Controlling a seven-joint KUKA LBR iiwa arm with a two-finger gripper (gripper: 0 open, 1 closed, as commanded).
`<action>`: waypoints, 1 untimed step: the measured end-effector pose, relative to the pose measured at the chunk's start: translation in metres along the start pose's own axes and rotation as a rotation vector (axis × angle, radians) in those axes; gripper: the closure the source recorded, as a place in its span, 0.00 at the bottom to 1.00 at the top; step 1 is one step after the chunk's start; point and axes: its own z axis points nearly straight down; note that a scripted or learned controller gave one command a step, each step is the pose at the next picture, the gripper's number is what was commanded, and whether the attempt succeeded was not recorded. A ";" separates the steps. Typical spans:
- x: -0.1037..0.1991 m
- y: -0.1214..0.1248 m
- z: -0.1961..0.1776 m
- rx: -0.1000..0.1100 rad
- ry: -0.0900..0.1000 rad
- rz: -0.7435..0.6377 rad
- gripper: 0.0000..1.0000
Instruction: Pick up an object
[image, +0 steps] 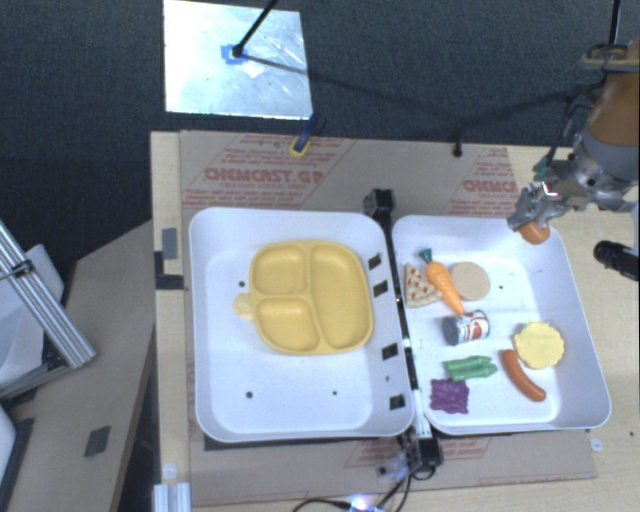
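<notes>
hand pinches a small rounded orange piece above the smooth white right bin.

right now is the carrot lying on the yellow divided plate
No, the carrot lies in the right bin, beside the pizza slice; the yellow plate sits in the left bin.

Robotics lab test bench: two shallow white plastic bins sit side by side on a printed cardboard sheet, plastic toy food inside one, aluminium extrusion framing at left, dark carpet floor.
</notes>
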 end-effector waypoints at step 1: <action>0.041 -0.016 0.004 0.004 0.002 -0.003 1.00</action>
